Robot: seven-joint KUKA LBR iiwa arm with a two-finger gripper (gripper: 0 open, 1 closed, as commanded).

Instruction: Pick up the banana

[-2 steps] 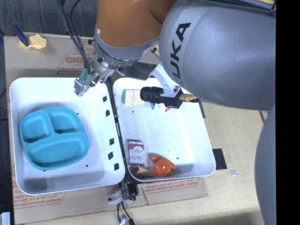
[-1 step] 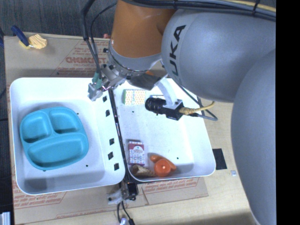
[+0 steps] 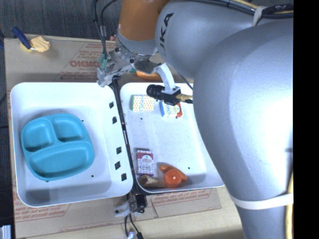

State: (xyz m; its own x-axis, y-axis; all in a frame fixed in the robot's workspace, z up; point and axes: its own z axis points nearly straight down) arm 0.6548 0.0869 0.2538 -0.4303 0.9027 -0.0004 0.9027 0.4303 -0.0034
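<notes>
Desk scene: the KUKA arm's pincer (image 3: 110,71) hangs over the far rim where the two white bins meet; whether it is clenched or released cannot be told. What looks like the banana (image 3: 149,182), a brownish-yellow piece, lies well apart in the right bin's (image 3: 199,148) near corner, beside a tomato (image 3: 173,177). A blue divided tray (image 3: 57,146) sits in the left bin (image 3: 20,91).
</notes>
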